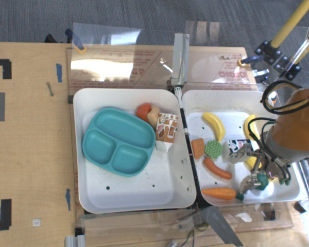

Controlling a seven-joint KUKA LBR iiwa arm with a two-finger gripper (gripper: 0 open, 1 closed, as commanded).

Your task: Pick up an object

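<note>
My gripper (252, 181) hangs low over the right bin's (232, 111) front right corner, under the orange wrist band. Just left of it lies a carrot (220, 193), its green top close to the gripper. I see nothing clearly held in the gripper. Further left and back lie a red sausage-shaped toy (217, 168), a green round toy (213, 149), an orange piece (197, 148) and a banana (214, 124). A small printed box (237, 147) and a yellow toy (251, 125) sit partly behind the arm.
The left bin (134, 189) holds a teal divided plate (118, 142), a red round toy (144, 111) and a small carton (166, 129) against the divider wall. Cables loop around the wrist at the right. The wooden bench stretches off to the left.
</note>
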